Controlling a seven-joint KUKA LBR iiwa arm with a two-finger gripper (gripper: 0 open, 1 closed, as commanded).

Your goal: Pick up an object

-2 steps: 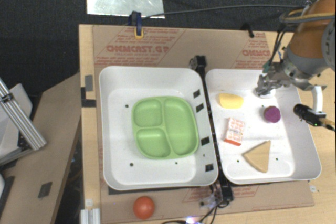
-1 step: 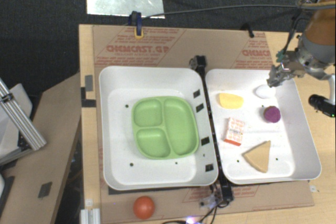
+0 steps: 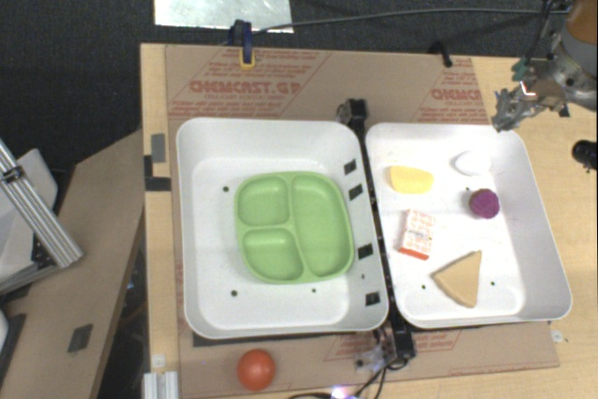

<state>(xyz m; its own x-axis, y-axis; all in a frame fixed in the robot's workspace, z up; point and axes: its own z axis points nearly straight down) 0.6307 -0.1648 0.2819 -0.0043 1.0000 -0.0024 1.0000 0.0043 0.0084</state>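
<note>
Objects to pick number five in the right bin, as I count them: one yellow lump near the bin's upper left, one pale white disc to its right by the far wall, one purple ball just below that disc, one small red-and-white box lying near the middle, and one tan wedge toward the near edge. All five sit apart from each other on the bin floor. The left bin holds a single green tray with three compartments, and I see nothing in any of them. One orange-red ball rests outside the bins on the tabletop, near the front edge below the left bin. From my station the pincer hangs at the upper right, above the far right corner of the right bin, clear of every item, and nothing sits between its tips. I cannot tell from this slant whether it is spread wide or narrow. One blue clamp grips the far edge of the cardboard sheet under the bins.
</note>
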